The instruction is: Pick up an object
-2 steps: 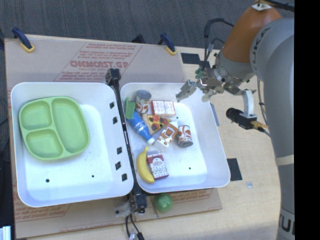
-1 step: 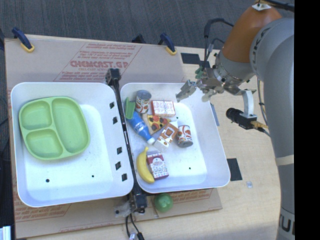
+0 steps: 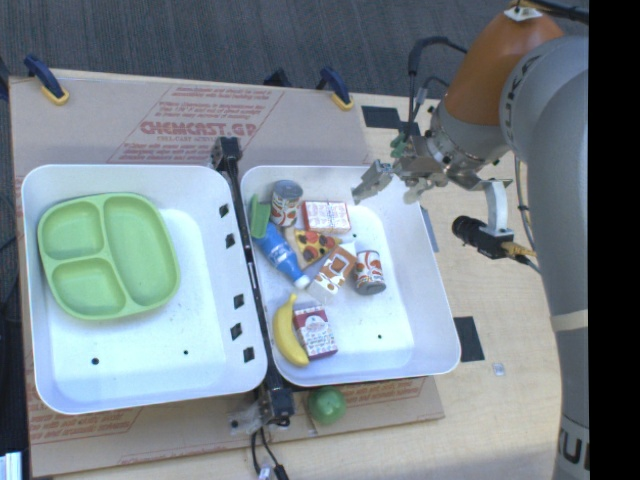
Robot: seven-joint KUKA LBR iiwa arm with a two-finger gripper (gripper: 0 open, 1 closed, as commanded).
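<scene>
Currently the gripper (image 3: 385,180) hovers with fingers apart and empty at the right bin's (image 3: 425,313) upper rim — note that the cans, cartons and banana (image 3: 288,336) lie tightly clustered, so a descent risks pinching two items or slipping off.

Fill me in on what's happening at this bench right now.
A grey KUKA arm reaches in from the right, and its gripper hangs over the upper right rim of the right bin with nothing between its fingers. That bin holds a jumble: a banana, a blue bottle, two small cans and some little cartons. The left bin holds a green divided plate. A green ball sits outside the bins at the front. Nothing has been picked up yet.
</scene>
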